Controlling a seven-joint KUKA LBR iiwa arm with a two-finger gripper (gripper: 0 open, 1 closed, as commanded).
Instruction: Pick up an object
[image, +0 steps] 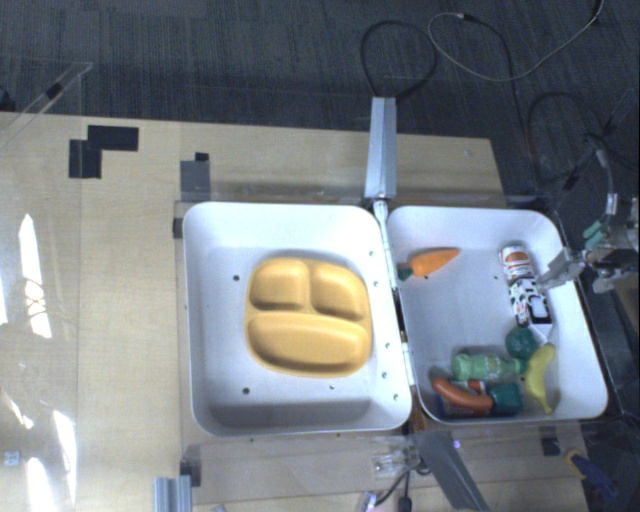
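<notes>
- Two shallow white plastic bins are set side by side on the pale wooden table; the left bin carries a yellow three-compartment moulded tray near its middle, which appears to serve as a place for set-down.
- The right bin gathers the candidate objects, most of them crowded into its near right corner, presumably so that all lie within reach of the arm entering from the right.
- An orange toy carrot lies apart from the rest, near the bin's far left wall. Its long axis runs roughly left to right with a slight tilt, the green top pointing left toward the divider and the tapered tip toward the upper right.
- A yellow toy banana lies beside the right wall, its long axis running near to far.
- The hand is seen at the right rim; whether it is wide or narrow cannot be told, and nothing is seen held in it.
</notes>
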